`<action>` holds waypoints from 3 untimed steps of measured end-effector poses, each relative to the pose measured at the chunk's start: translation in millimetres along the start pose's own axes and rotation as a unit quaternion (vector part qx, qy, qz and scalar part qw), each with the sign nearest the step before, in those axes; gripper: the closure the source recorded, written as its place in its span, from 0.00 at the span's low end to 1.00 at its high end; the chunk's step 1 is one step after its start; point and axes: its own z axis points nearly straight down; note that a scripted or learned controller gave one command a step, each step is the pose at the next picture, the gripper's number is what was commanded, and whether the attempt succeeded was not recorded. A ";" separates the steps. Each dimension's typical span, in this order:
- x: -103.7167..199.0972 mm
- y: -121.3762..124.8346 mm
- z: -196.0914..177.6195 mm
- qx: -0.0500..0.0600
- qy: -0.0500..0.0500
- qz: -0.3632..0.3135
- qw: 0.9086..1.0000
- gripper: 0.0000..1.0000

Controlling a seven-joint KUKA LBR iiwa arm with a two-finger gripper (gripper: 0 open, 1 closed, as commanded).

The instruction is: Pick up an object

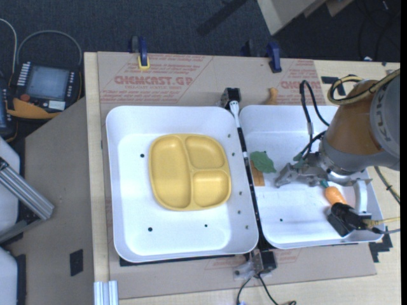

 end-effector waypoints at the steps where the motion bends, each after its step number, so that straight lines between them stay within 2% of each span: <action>1: -0.3 1.1 -12.2 -0.003 -0.001 0.000 1.000 1.00; 2: -4.1 4.8 -55.9 -0.005 -0.002 -0.001 1.000 1.00; 3: -1.1 -3.1 -105.8 -0.006 -0.002 -0.001 1.000 1.00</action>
